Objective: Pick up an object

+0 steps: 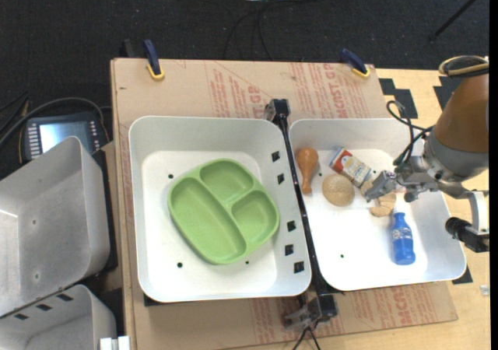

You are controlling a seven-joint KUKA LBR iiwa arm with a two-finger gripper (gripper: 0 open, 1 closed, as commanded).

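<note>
White plastic right bin, shallow with rounded corners, is the landmark; everything graspable sits in it.

- Blue bottle: small, glossy, lighter cap end pointing to the bin's far side, lying flat in the near-right part of the bin floor, apart from the rest.
- Tan round lump: matte, ball-like (bread roll or potato, can't tell), around bin centre.
- Orange-brown drumstick shape: bulbous top, thin stem, smooth, near the bin's left wall.
- Small carton: boxy, red/white print, tilted, just behind the round lump.
- Beige lump: small and irregular, right of the round lump, directly under the gripper tip.

Jaws: grey metal, low over the bin floor beside the round lump and touching or just above the beige lump. Can't tell whether they're spread or pinched; detail is too small and cluttered.

Arm: orange-brown band above grey wrist, over the bin's right wall.

Left bin, flush against the right bin's left wall: same white plastic, holds a lime green divided plate, three compartments, smooth moulded, rounded outline.

Both bins sit on a cardboard sheet covering the tabletop (clamps at its far edge).
</note>
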